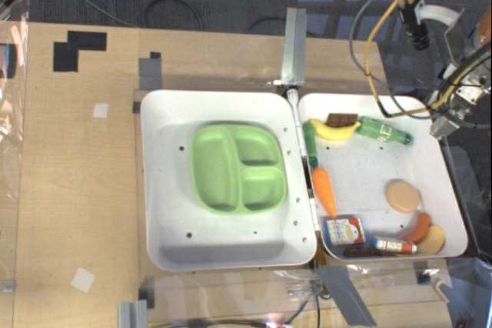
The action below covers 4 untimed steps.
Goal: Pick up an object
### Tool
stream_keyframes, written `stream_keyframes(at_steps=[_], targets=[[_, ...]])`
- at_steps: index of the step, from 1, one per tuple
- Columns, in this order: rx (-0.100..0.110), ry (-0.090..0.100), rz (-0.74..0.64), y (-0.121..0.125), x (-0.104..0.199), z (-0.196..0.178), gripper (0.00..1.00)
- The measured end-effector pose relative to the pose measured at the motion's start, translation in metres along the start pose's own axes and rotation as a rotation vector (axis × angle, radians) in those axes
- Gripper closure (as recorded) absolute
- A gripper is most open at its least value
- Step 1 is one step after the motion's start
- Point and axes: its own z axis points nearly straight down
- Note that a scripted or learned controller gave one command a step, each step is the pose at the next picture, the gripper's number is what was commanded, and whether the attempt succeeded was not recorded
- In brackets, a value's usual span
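On a wooden bench (69, 188), the gripper (450, 123), grip state unclear, hangs at the right bin (453, 196) rim, the bottle (383, 131) just left, labels unreadable, banana (332, 131) beyond.

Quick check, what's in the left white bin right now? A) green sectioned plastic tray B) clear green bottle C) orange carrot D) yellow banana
A: the green sectioned plastic tray lies alone in the left white bin, while the carrot, banana and bottle all lie in the right white bin.
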Motion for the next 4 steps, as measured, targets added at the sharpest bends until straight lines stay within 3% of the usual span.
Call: stream_keyframes(at_steps=[1,2,3,4], targets=[[0.0,0.001,-0.341,0.003,0.007,-0.006,1.0],[0.0,0.0,-0.502,-0.003,0.019,-0.024,1.0],[-0.001,0.002,-0.506,-0.011,0.029,-0.044,1.0],[0.003,0.0,-0.449,-0.073,0.002,-0.093,1.0]])
